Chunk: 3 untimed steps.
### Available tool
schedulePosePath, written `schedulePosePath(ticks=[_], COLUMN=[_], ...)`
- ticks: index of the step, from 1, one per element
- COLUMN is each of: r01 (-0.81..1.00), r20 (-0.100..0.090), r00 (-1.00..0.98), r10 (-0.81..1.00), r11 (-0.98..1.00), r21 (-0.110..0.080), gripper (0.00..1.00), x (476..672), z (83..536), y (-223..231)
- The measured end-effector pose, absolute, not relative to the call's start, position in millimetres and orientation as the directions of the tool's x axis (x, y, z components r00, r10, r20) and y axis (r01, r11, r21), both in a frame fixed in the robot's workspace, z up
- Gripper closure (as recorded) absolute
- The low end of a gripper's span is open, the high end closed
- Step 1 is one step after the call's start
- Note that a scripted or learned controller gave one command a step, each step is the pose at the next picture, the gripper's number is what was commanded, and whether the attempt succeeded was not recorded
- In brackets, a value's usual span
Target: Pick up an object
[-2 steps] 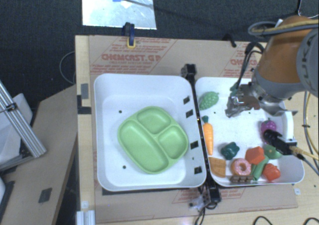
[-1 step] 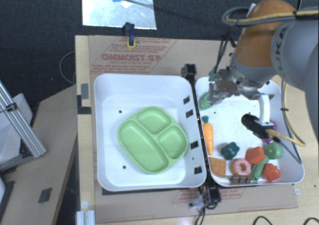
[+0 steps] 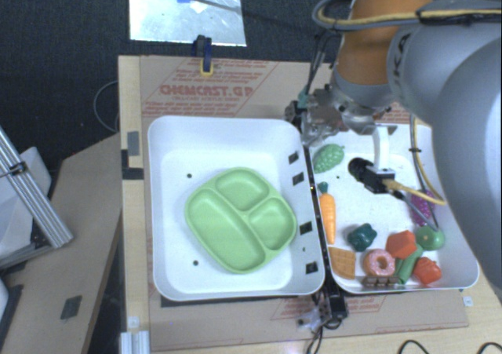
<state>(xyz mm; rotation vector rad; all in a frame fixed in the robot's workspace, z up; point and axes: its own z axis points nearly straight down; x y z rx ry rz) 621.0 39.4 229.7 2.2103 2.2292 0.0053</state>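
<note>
Hanging beyond the carrot [image 3: 327, 217], toward the far end of the right bin [image 3: 357, 207], the gripper [image 3: 314, 134] sits low on the grey arm [image 3: 459, 93], which comes in from the carrot's right. Whether the claw is released or clenched cannot be told from this angle, and nothing can be seen in its grasp.

A leafy green toy [image 3: 328, 158] lies on the bin floor between the carrot and the gripper, just beside the gripper.

The orange carrot lies lengthwise along the bin's left wall. Just past its near tip is a tan square cracker [image 3: 341, 260]. To the carrot's near right sit a dark green toy [image 3: 362, 236] and a pink doughnut [image 3: 380, 263]. Farther right of the carrot are an orange pepper [image 3: 401, 243] and a red toy [image 3: 427, 270].

Left of the carrot, across the wall between the bins, the left bin [image 3: 188, 148] holds a pale green divided plate [image 3: 241, 219], lying flat.
</note>
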Motion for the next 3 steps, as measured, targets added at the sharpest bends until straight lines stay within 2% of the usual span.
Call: schedulePosePath(ticks=[1,2,3], r01=[1.000,1.000,1.000], r20=[0.002,0.000,-0.001], r00=[-0.009,-0.006,0.000], r10=[1.000,1.000,1.000], r11=[0.009,0.006,0.000], r21=[0.003,0.000,0.002], gripper=[1.00,1.00,1.00], x=[635.6,636.8,646.0], z=[229.6,219.6,216.4], y=[89.1,89.6,79.5])
